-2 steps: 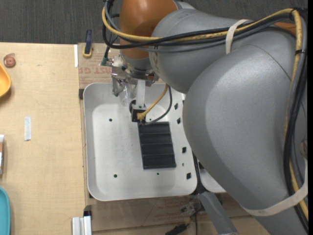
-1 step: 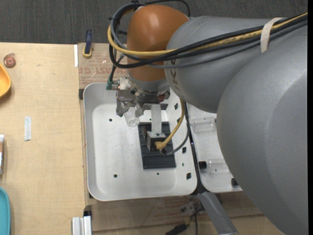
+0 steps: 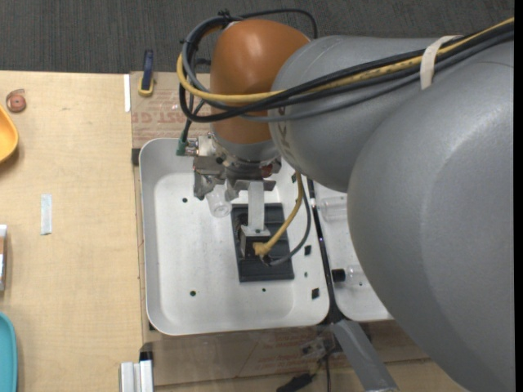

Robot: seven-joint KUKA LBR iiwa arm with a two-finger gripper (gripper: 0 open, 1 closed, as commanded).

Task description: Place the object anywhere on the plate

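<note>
Tool (image 3: 211,194) over left white bin (image 3: 167,251)

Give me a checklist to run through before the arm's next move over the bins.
1. The pincer is over the left bin: ok.
2. Where the object is: cannot tell; the arm covers much of both bins.
3. Where the plate is: cannot tell, for the same reason.
4. The right bin in clear sight: not ok; just a strip lies uncovered beneath the arm.
5. The cables at the wrist hang clear of the bin rim: ok.
</note>
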